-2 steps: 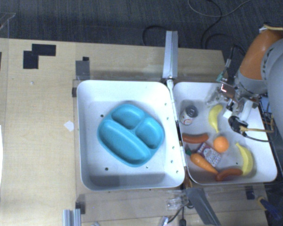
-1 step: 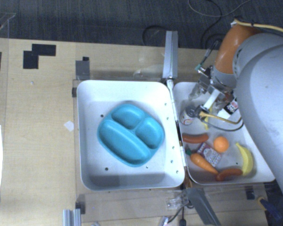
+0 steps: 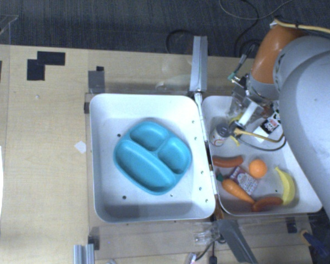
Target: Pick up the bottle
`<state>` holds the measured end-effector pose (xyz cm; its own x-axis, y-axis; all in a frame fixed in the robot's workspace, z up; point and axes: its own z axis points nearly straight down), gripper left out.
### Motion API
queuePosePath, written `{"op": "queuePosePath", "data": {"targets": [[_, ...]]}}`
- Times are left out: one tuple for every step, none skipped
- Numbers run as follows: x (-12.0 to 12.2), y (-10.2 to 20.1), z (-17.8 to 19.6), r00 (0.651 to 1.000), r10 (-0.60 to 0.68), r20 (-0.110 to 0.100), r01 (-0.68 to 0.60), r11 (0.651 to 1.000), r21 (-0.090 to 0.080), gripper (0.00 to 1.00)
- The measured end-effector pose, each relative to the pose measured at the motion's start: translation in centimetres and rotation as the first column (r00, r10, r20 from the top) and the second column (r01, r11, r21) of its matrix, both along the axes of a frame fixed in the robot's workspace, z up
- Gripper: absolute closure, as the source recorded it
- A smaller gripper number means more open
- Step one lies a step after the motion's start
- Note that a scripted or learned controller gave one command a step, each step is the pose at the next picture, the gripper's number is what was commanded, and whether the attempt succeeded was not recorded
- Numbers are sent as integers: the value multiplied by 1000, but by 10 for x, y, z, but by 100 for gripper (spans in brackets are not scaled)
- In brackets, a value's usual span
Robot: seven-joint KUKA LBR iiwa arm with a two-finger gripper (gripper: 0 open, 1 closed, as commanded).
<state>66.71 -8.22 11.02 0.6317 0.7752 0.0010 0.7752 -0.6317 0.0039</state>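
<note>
Right bin (image 3: 297,164), front row: a dark red sausage (image 3: 267,203) against the near wall, a carrot (image 3: 236,190) just beside it, and a banana (image 3: 286,185) to the right. None of these is yours to lift.

Right bin, middle row: a small red-and-white packet (image 3: 244,179), an orange (image 3: 257,168), and a second sausage (image 3: 228,161) lying crosswise. Keep your descent clear of that sausage, since it lies just on the near side of the target.

Left bin (image 3: 99,147): one blue divided plate (image 3: 153,156), well apart from the work.

Right bin, far-left corner: the bottle (image 3: 221,132), small and pale with a grey round end. It looks to be lying close to the wall shared with the left bin, though its outline is hard to read.

Above and just right of it: the hand (image 3: 237,121), low over the bin's far end. You cannot tell how far open it is, and nothing can be seen held in it.

Handling note: the bottle probably rolls easily. Centre over its body rather than the grey end, close across its narrow width, leave room for the wall on the left, and lift straight up.
</note>
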Motion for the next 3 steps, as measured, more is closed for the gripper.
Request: {"op": "queuePosePath", "data": {"targets": [[-12, -9, -12, 961, -277, 6, 277, 961, 4, 100], [-14, -9, -16, 961, -278, -2, 278, 961, 3, 0], [-13, -30, -24, 815, -580, 1, 580, 815, 5, 0]]}}
